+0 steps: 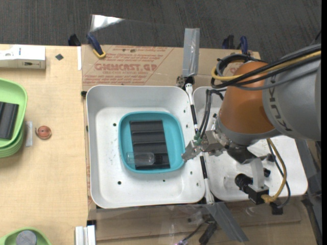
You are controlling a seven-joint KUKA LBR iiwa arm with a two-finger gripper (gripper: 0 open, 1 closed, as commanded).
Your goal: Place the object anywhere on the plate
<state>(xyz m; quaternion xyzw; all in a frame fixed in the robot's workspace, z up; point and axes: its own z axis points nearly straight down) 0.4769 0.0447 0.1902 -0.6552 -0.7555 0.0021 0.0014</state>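
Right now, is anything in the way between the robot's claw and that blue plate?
Nothing visible does. The gripper sits at the right rim of the square turquoise plate, over the bin wall. A black ridged block and a clear cylinder already lie on the plate.

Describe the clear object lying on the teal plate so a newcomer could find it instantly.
Start at the left white bin, which holds a teal plate with a dark ribbed insert. At the insert's near-left corner lies a small clear object, on its side. It is the one see-through item there.
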